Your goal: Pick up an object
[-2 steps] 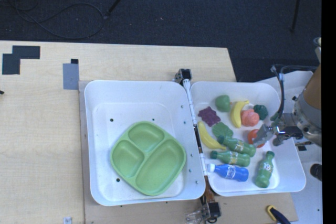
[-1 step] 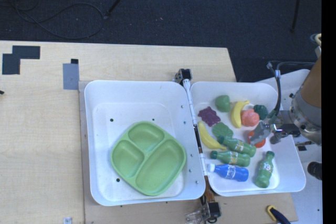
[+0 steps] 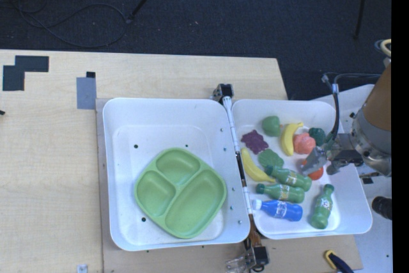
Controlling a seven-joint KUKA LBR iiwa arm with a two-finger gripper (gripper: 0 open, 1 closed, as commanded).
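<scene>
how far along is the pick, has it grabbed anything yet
Early stage, by the look of it. Done: the arm has reached into the right white bin, with its end effector low among the toys beside the pink round toy. In hand: nothing visibly held; the view is too cluttered to judge. Left: securing and lifting one item. The green divided plate sits in the left bin.

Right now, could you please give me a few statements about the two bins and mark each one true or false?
1. The green divided plate lies in the left bin. True.
2. The blue bottle stands upright. False: it lies on its side.
3. The gripper is over the right bin. True.
4. The purple grapes lie on the plate. False: they are in the right bin.
</scene>
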